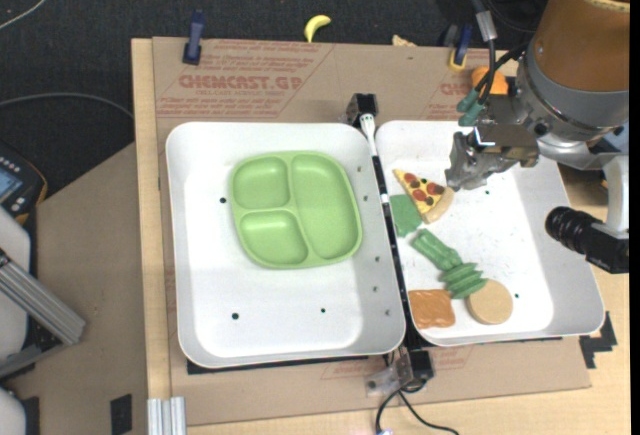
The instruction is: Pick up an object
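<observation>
In the right bin [560, 253] lie several toy foods: a pizza slice [422, 193], a flat green piece [404, 214], a ridged green vegetable [448, 264], an orange-brown square [431, 308] and a tan round cookie [491, 303]. My gripper [466, 175] hangs over the upper part of this bin, just right of the pizza slice, its tips close to the slice's crust edge. Nothing shows between its fingers.
The left bin [200, 253] holds a green divided plate [296, 209]. A black clamp [361, 108] sits at the top of the seam between bins. A black cylinder [585, 233] juts in over the right bin's right edge. A yellow banana [316, 25] lies beyond the board.
</observation>
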Action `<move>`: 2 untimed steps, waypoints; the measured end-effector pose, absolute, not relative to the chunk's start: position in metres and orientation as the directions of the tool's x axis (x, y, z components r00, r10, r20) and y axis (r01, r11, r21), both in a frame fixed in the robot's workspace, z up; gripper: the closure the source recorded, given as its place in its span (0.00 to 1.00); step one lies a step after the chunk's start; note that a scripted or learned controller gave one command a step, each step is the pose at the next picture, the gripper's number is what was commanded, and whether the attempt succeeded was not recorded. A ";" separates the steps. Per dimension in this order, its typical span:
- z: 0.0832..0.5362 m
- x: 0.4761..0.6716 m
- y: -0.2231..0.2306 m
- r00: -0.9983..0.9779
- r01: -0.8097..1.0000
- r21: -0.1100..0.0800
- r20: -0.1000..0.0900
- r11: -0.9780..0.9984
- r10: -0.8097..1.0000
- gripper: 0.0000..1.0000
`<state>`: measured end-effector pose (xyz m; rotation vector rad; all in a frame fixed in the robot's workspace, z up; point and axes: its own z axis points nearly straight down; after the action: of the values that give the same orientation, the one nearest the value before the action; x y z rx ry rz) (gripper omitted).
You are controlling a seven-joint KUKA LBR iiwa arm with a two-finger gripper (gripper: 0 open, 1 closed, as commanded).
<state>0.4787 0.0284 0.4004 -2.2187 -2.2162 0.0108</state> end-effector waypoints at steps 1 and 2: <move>0.485 0.480 0.086 -0.006 1.000 0.011 0.003 0.006 1.000 1.00; 0.385 0.479 0.055 0.005 1.000 -0.010 -0.002 -0.005 1.000 1.00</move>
<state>0.4786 0.0546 0.3848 -2.2231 -2.2121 0.0127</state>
